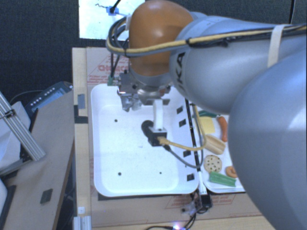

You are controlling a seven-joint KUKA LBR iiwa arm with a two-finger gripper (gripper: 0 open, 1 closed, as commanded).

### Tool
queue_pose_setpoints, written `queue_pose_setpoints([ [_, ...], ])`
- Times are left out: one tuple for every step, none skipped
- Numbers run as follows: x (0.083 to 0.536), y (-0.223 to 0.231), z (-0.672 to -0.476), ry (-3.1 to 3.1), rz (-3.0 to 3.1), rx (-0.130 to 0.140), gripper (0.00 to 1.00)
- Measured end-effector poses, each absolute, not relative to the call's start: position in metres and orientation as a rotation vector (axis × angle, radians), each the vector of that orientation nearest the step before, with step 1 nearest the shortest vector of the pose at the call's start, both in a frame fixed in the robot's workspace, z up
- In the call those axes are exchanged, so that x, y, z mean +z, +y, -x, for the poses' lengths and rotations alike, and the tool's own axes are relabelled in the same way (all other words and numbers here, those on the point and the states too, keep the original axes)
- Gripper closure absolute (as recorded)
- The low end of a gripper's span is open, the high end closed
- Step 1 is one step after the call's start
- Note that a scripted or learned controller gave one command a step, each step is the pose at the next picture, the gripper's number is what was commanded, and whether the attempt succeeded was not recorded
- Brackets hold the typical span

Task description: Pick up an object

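Claw (128, 102) is held over left bin's (108, 150) far edge; its state cannot be told. Cracker (212, 163) in right bin (228, 190) is judged light, stiff; best taken across its rim.

The arm (249, 95) has a smooth, rounded casing in glossy pale grey, with no visible dents. Above the wrist sits the orange band (158, 32), a domed, shiny orange-brown section cleanly joined to the grey. Black lettering (180, 67) is printed in capitals on the casing beside it and is only partly readable. A yellow cable (225, 36) runs along the top of the casing, held down by a pale strap (274, 44). Several black cables (115, 32) form a bundled loop at the band's side. The pincer (129, 103) is a compact block of bare grey metal; finer detail is too small to judge.
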State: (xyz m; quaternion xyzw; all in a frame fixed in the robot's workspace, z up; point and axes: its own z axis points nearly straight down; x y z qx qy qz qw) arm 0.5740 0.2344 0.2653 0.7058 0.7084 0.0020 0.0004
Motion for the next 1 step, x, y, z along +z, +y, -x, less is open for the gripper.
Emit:
queue_pose_setpoints([
  [0.2820,0.2318,-0.6728,2.219,-2.215,0.014,1.00],
])
